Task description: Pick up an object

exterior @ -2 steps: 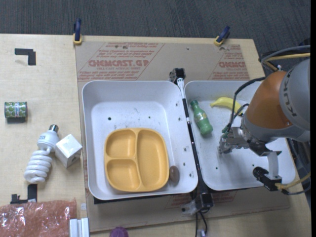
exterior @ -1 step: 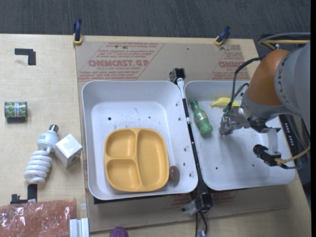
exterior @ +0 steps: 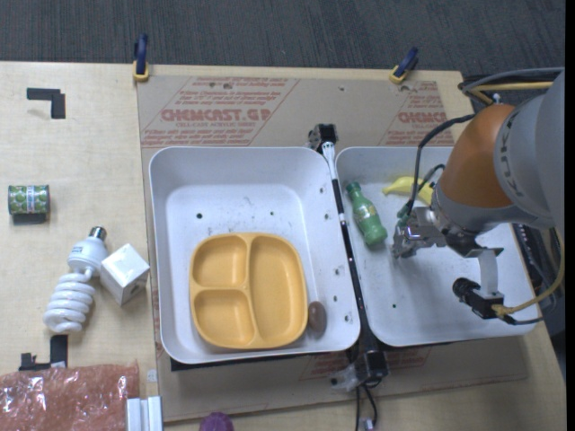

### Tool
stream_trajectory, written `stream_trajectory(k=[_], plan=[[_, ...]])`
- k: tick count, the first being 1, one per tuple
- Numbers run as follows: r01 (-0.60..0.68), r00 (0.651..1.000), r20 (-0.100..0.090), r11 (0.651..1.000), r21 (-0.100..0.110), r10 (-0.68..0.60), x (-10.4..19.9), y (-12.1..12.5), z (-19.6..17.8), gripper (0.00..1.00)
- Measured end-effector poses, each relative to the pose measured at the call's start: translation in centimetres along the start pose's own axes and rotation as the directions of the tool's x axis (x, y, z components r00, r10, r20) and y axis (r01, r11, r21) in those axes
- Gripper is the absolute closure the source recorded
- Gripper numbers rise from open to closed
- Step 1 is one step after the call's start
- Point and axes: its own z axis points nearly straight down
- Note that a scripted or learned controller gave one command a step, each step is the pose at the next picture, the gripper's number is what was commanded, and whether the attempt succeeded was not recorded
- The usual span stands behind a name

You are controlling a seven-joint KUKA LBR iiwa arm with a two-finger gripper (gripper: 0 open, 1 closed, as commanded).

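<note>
In the right bin [exterior: 422,317] a green bottle [exterior: 366,214] lies near the left wall. A yellow banana-shaped toy [exterior: 406,187] rests at the bin's back, partly hidden by the arm. My gripper [exterior: 406,239] hangs low over the right bin's floor, just right of the bottle and in front of the banana. Nothing can be made out in it. The left bin [exterior: 171,241] holds a yellow divided plate [exterior: 249,290] and a small brown object [exterior: 316,318] at the plate's right edge.
Outside the bins on the left bench lie a spiral light bulb [exterior: 74,285], a white cube [exterior: 124,273], a green can [exterior: 29,201] and a pink mesh bag [exterior: 67,398]. The grey arm [exterior: 503,160] with its cables covers the right bin's far right side.
</note>
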Motion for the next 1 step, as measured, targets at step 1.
stream_trajectory(k=[1], plan=[[-0.003, 1.000, -0.001, 1.000, 0.001, 0.003, 0.73, -3.16, 0.00, 0.00]])
